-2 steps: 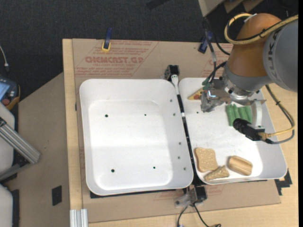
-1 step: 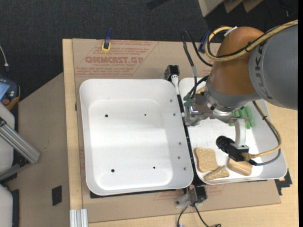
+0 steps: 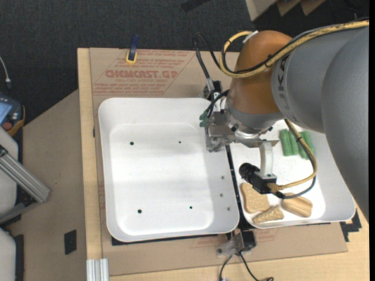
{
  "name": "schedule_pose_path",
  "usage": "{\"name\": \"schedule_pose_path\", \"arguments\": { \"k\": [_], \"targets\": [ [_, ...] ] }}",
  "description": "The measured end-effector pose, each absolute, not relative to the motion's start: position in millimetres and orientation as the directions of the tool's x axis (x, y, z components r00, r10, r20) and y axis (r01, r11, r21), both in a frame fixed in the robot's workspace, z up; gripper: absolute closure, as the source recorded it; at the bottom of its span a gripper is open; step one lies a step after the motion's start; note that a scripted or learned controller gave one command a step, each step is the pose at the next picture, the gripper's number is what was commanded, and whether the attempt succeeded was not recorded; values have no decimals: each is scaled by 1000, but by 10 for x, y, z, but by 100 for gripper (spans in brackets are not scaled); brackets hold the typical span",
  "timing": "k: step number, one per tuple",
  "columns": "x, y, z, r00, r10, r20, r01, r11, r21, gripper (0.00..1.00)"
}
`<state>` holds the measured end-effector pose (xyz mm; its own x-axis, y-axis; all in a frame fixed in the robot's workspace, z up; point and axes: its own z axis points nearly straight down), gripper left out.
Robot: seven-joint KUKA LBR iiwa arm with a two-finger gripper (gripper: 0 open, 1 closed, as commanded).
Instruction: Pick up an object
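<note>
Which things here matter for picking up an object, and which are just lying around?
For the job:
- green sticks
- flat tan pieces
- tan block
- the bin on the view's right that holds them
- the arm above it

Just lying about:
- the other bin
- cardboard sheet under both bins
- blue and yellow clip on its far edge

Brown cardboard sheet, red print; blue-yellow clamp on its far edge; aluminium rail at left.
</note>
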<state>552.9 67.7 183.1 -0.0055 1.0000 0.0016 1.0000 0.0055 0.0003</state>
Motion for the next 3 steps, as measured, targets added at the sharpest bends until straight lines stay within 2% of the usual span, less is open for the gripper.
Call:
{"name": "schedule_pose_path", "arguments": {
  "k": [1,3],
  "targets": [
    [5527,640,1845,0,1000,0,1000,0,1,0],
    [5527,639,1845,0,1000,0,1000,0,1,0]
  ]
}}
